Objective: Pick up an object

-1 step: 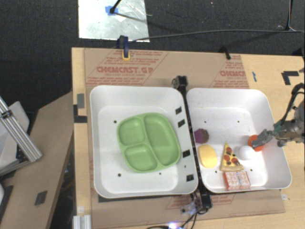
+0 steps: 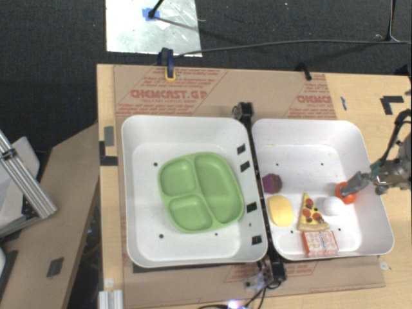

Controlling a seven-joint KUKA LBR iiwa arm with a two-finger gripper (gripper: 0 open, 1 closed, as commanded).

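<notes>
You're reaching gripper (image 2: 364, 180) into right bin (image 2: 309, 134) from the right, crowding orange object (image 2: 346, 192); grip state unclear, can't tell. Egg (image 2: 332, 206), pizza (image 2: 311, 213) lying close, complicating clean grab.

The gripper (image 2: 362, 183) shows at the right edge of the frame, a little below mid-height, pointing leftward, with little of the arm behind it visible.
</notes>
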